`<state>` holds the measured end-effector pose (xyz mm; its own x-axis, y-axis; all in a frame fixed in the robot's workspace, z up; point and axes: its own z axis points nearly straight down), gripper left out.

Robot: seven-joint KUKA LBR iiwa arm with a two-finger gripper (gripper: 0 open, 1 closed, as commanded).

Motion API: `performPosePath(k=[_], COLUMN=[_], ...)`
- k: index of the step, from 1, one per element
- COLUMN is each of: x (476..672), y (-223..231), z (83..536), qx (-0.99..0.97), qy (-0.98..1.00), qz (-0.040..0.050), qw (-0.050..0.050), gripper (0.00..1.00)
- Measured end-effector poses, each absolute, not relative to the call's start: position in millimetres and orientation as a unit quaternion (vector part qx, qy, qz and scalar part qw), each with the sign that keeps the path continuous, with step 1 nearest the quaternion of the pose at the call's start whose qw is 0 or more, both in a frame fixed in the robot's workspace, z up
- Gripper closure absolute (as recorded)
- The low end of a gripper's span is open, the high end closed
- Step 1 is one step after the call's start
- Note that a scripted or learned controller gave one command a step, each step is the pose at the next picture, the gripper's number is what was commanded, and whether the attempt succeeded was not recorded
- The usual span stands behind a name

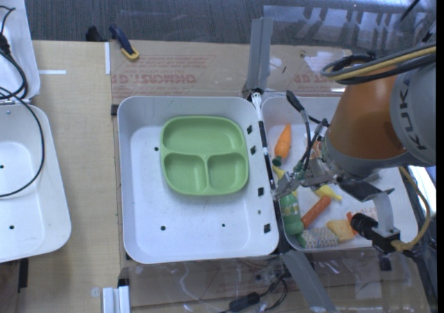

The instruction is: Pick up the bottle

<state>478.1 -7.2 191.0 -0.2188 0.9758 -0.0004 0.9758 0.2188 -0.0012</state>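
The arm (378,121) is seen over the right bin (388,242), reaching in from the right. The left bin (139,187) is occupied by a green tray (205,154). In the right bin, the bottle (290,212) is laid along the left wall, with carrots (283,141) and other food pieces nearby. The gripper (295,181) is placed just above the bottle; its state cannot be told.

The hand (286,185) hangs just above the green bottle (291,212) in the right bin (295,241).
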Motion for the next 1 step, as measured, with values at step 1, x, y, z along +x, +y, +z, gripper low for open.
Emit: performPosePath(k=[1], x=[504.4], y=[-35.7], z=[190.4], qx=[-0.558], qy=[-0.83], qz=[0.001], qw=[0.001], gripper=[0.0])
